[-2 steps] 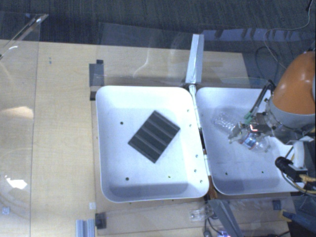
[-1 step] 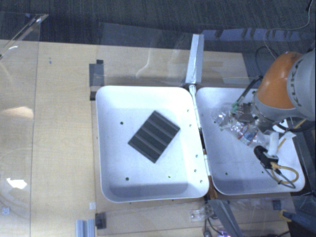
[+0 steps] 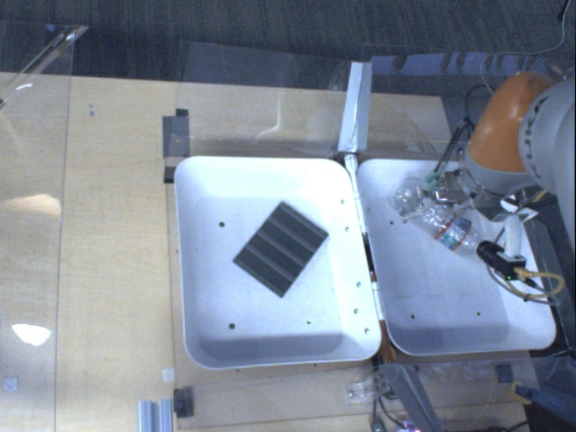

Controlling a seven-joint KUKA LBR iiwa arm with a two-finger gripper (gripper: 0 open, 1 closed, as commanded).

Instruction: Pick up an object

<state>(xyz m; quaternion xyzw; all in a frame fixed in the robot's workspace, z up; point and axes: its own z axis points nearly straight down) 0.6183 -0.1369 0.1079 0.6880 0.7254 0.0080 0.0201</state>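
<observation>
A dark grey ridged rectangular block [image 3: 281, 247] lies flat and turned at an angle in the middle of the left bin [image 3: 202, 331]. A crumpled clear plastic bottle [image 3: 416, 205] with a red and blue label lies in the upper part of the right bin [image 3: 450, 318]. My gripper [image 3: 447, 190] reaches down from the right, under the orange band, and sits at the bottle's upper right end. The wrist hides the contact with the bottle.
A raised divider [image 3: 367, 250] separates the two bins. The arm's grey body and orange band [image 3: 499, 129] hang over the right bin's far right corner. Bare wooden bench [image 3: 90, 241] stretches out to the left of the bins.
</observation>
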